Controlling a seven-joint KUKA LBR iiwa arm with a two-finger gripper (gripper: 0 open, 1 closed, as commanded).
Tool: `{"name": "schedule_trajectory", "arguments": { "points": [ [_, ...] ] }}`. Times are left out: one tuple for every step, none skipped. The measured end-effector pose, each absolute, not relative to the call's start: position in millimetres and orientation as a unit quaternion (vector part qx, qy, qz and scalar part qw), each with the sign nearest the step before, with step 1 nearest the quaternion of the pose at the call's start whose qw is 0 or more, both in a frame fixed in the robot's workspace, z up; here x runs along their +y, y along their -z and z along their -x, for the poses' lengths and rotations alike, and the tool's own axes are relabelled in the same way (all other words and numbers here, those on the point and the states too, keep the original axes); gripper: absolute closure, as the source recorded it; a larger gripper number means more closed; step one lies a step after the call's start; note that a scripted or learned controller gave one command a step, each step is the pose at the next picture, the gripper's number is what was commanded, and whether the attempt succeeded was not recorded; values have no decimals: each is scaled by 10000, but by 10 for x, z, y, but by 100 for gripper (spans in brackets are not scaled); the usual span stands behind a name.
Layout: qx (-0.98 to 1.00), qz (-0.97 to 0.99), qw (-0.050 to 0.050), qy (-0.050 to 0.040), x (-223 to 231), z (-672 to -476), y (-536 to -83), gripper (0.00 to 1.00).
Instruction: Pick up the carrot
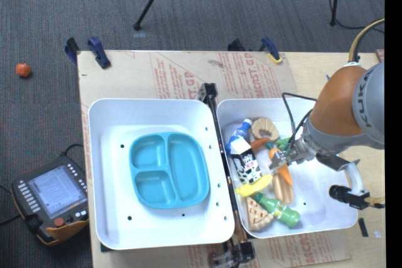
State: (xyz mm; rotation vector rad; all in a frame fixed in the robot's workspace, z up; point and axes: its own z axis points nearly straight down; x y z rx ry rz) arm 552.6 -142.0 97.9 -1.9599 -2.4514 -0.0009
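The carrot (283,173), orange with a green top, lies slanted in the middle of the right bin (326,213), among other toy foods. My gripper (278,159) comes in from the right and is low over the carrot's upper end, touching or nearly touching it. The wrist hides how the gripper meets the carrot, so no grasp is visible.
Around the carrot lie a yellow banana (254,186), a hot dog (286,191), a green bottle (281,211), a waffle slice (257,214), a cow-print carton (249,166), a blue-capped bottle (239,134) and a bagel (264,128). The left bin (107,135) holds a blue divided plate (168,169).
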Motion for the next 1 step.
{"name": "schedule_trajectory", "arguments": {
  "points": [
    [-5566, 8308, 7, -5, -1030, -5394, -2477, 100]
  ]
}}
